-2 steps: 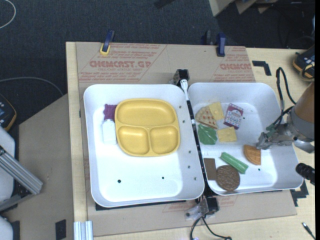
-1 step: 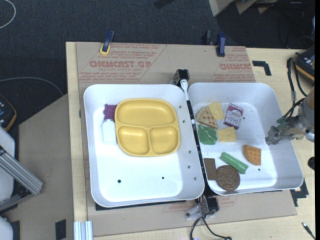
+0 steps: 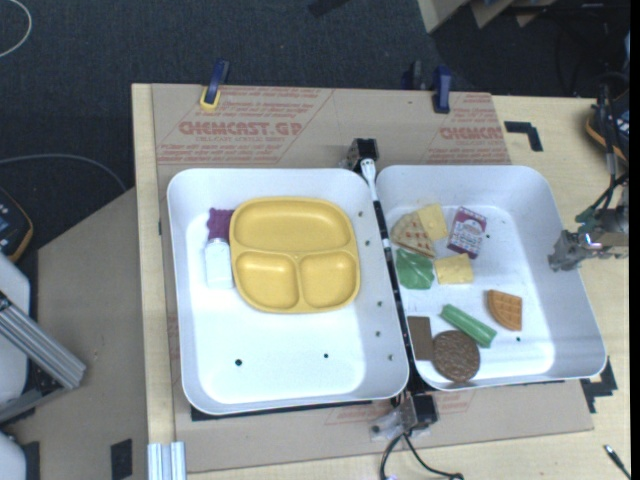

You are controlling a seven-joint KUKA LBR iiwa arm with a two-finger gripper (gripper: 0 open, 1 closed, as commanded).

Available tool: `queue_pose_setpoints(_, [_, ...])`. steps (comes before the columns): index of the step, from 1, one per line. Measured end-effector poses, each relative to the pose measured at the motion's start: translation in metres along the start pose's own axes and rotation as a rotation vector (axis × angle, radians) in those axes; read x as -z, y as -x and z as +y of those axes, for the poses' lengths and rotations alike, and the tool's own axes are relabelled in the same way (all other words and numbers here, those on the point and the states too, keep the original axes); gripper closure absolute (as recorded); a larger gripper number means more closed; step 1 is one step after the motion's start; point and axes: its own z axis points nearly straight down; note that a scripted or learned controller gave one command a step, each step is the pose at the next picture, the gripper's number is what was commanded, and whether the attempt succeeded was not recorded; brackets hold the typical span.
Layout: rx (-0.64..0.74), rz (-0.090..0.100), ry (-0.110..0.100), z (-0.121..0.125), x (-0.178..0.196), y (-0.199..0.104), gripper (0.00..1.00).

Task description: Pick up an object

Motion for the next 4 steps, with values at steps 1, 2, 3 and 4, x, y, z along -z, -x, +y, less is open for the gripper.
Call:
queue_pose_setpoints(1, [-0.001,0.001,-0.003,0.001,0.018,0.000,1.00])
queue_pose_setpoints(2, [0.005,0.004,-0.003,0.016,0.028,-0.049,1.00])
queue_pose_setpoints(3, [0.005,0.007,-0.010,0.029,0.016,-0.098,1.00])
queue_pose_setpoints(4, [0.006,0.006,-0.006,0.039,0.023,-0.159,1.00])
